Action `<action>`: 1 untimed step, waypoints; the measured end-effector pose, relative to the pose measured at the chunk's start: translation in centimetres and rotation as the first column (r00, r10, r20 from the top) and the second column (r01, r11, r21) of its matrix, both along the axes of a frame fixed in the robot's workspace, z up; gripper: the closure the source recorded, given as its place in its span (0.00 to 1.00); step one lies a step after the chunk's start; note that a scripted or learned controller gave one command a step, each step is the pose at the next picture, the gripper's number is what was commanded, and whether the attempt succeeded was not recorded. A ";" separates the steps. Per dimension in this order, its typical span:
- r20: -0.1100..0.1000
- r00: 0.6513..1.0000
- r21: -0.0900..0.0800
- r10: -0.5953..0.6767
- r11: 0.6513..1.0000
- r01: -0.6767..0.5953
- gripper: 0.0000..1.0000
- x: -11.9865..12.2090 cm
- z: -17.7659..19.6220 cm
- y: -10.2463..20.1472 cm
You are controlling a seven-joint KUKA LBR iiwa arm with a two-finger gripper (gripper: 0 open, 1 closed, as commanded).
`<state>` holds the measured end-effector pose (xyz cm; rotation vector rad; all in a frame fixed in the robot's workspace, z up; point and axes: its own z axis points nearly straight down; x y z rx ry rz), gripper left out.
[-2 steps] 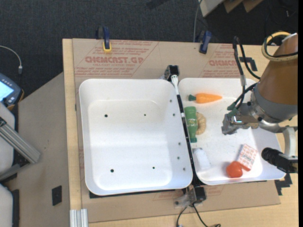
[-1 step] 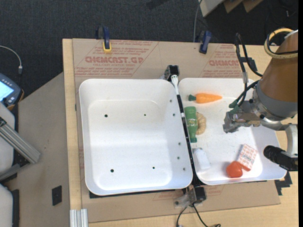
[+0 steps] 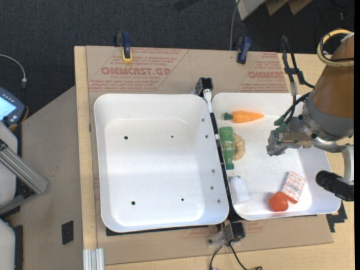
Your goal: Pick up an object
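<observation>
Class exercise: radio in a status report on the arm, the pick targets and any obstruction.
Hand above right bin, nothing seen in it. Carrot, green bottle, red ball, small box lying loose. No obstruction.

Bright, even overhead light; the white bins point(image 3: 152, 156) glare nearly featureless, with soft shadows under their rims. Focus is slightly soft, the dark floor point(image 3: 67, 16) grainy.

Carrot point(image 3: 246, 116), tomato point(image 3: 278, 202) (right bin point(image 3: 315, 210))

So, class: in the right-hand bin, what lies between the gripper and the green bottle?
In the camera view, bare white bin floor separates the gripper from the green bottle; a tan object lies against the bottle's gripper side.
</observation>
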<state>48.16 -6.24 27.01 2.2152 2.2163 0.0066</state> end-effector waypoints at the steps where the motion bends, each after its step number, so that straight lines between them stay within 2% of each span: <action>1: 0.002 1.000 -0.001 0.000 1.000 0.000 1.00 0.1 1.0 0.0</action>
